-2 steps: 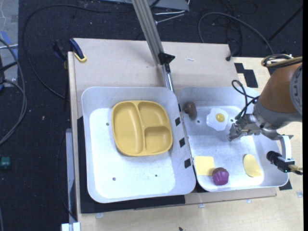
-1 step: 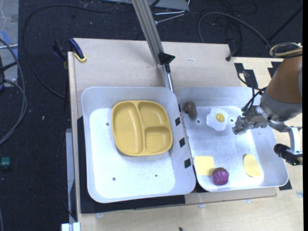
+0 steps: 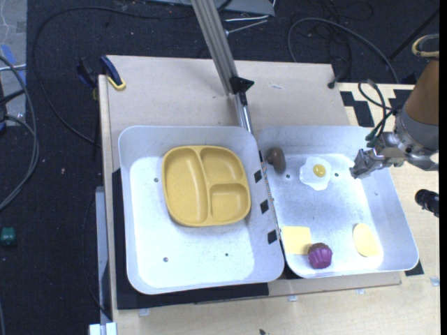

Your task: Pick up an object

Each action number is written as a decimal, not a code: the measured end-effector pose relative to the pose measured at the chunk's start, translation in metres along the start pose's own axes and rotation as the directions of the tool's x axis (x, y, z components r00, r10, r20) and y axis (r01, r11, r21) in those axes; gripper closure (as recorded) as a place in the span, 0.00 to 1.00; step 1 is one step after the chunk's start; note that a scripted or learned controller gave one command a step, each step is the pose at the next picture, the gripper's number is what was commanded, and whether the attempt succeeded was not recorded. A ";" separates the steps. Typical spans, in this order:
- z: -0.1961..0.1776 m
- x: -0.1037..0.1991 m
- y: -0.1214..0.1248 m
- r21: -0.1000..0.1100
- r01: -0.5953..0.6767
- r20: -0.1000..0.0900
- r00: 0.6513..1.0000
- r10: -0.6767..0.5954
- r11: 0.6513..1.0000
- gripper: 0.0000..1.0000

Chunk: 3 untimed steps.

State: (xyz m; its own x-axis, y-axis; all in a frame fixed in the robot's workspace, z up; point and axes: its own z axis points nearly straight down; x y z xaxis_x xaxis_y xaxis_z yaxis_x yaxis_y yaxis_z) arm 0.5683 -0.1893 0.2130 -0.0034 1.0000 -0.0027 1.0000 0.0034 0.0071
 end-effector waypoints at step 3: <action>-0.056 0.067 0.007 0.008 0.005 -0.004 1.000 -0.005 1.000 1.00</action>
State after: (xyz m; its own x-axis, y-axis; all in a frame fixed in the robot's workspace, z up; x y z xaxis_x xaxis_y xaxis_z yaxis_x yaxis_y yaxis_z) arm 0.5751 -0.1225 0.2690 -0.0083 1.0000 0.0016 1.0000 0.0083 -0.0006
